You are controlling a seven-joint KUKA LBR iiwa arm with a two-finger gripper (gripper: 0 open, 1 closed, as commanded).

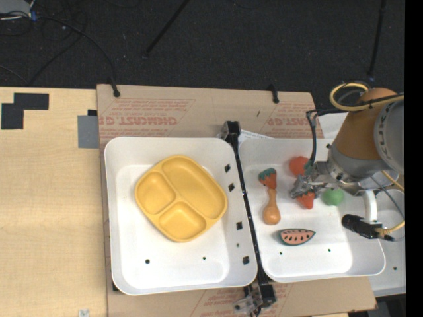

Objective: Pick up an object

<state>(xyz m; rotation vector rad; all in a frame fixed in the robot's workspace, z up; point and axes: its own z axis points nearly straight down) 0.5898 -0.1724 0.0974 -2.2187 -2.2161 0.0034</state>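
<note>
The right bin (330, 264) holds several toys. A watermelon slice (297, 236) lies near its front. A wooden-handled toy with a green and red head (269, 199) lies left of centre. My gripper (305, 188) is low in the bin, between an orange-red piece (297, 164) behind it and a small red piece (307, 202) just under its front. A green ball (334, 196) sits right beside the gripper, partly under the wrist. Whether anything is held is hidden.
A yellow three-compartment plate (180, 197) lies in the left bin (125, 256). The divider between the bins (240, 203) runs close to the wooden toy. A black cable clip (362, 226) hangs over the right bin's right side.
</note>
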